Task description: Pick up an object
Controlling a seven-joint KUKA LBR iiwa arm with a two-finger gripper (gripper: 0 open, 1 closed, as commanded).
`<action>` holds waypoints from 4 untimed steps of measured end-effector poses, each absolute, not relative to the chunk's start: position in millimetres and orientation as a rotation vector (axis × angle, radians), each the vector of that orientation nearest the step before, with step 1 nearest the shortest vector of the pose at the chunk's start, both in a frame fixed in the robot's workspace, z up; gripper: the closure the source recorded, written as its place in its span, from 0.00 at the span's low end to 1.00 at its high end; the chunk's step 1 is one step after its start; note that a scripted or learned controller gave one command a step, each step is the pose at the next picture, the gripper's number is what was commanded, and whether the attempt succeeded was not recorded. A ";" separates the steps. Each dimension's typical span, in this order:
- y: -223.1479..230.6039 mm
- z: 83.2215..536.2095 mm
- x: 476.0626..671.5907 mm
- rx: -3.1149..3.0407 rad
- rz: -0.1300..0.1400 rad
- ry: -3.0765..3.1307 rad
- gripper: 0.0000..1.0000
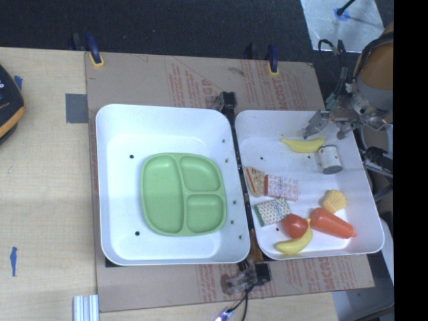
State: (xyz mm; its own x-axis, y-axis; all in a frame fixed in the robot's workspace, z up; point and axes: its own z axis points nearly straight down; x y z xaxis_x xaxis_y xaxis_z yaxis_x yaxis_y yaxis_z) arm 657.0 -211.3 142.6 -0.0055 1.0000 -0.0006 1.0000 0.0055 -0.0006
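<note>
The right bin [354, 246] holds several toy foods. A small yellow banana [301, 144] lies near its back edge, with a grey cylinder [329, 159] just to its right. My gripper [328, 128] hangs over the bin's back right corner, just above and behind these two. It is open, fingers spread, with nothing between them. Towards the front lie a yellow corn piece [334, 200], an orange carrot [331, 224], a red tomato [293, 225] and a second banana [294, 245].
Three small printed packets [271, 211] lie in the right bin's left half. The left bin [114, 132] holds a green divided plate [182, 194]. Clamps [272, 55] pin the cardboard base at the back. A black and orange device [8, 102] sits at far left.
</note>
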 end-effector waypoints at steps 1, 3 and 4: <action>-209.8 114.0 573.5 2.218 -0.004 2.228 0.00; -211.7 91.5 540.2 2.217 -0.004 2.228 0.00; -211.7 92.2 645.8 2.218 -0.003 2.228 0.00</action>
